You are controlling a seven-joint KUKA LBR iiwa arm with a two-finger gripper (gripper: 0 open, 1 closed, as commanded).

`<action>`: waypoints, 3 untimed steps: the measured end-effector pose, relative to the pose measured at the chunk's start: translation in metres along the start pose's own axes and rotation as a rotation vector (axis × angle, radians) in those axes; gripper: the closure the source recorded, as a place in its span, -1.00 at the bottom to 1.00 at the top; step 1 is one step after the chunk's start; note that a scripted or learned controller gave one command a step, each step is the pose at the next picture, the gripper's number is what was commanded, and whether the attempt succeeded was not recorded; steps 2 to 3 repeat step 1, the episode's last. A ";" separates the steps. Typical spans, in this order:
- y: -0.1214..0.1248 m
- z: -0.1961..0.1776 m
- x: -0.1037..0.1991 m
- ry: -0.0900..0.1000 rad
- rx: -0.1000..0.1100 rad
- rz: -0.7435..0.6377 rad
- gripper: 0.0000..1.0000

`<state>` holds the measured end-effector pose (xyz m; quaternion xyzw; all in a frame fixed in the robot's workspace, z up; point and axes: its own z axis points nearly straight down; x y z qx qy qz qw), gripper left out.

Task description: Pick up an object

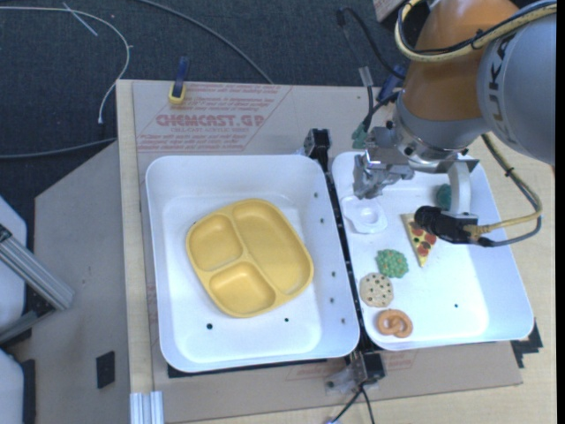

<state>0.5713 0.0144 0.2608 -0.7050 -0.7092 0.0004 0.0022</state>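
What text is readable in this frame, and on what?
"CHEMCAST GP": large red print on the cardboard sheet behind the left bin.
Smaller red lines above and below it: too blurred to read.
Dark letters on the grey arm link, cut off at the edge: partial, not readable.
Food items and yellow plate: no text.

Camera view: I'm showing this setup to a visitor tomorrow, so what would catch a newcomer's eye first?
The big grey and orange arm at the upper right, with its gripper low over the right bin. Next, the yellow divided plate in the middle of the left bin. Then the small toy foods in the right bin: pizza slice, broccoli, cookie and pretzel.
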 end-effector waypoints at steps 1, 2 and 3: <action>0.004 0.019 0.045 -0.001 0.001 0.001 1.00; 0.004 0.019 0.045 -0.001 0.001 0.001 1.00; 0.004 0.019 0.045 -0.001 0.001 0.001 1.00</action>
